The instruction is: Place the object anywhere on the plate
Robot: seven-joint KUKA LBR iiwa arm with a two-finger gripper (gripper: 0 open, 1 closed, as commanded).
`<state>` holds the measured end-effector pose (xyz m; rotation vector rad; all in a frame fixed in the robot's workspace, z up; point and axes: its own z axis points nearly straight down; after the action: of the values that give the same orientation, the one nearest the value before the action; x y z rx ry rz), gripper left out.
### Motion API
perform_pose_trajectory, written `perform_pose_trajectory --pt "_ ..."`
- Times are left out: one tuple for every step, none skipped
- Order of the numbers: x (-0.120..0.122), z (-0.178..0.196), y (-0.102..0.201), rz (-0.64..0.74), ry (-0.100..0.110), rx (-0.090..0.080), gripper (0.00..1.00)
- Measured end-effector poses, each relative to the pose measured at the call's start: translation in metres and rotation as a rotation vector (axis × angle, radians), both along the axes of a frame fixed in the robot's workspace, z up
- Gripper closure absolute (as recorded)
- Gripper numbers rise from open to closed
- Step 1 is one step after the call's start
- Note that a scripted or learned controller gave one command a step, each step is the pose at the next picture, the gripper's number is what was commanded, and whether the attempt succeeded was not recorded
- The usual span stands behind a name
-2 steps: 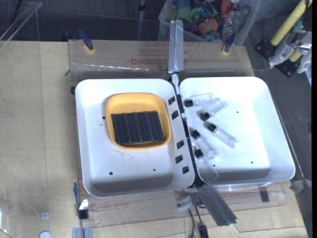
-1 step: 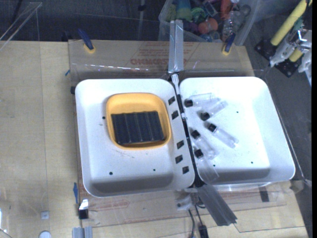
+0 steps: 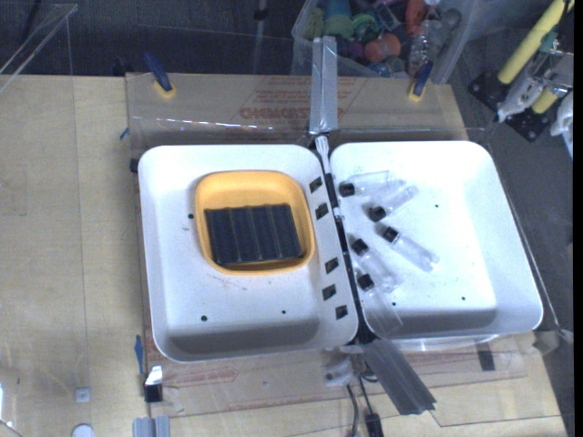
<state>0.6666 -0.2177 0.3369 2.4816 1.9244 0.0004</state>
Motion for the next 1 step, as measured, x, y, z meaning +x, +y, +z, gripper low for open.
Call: perform_pose_trajectory --pt "-0.0001 0.0063 0.0004 -0.072 -0.001 -0.001 0.00"
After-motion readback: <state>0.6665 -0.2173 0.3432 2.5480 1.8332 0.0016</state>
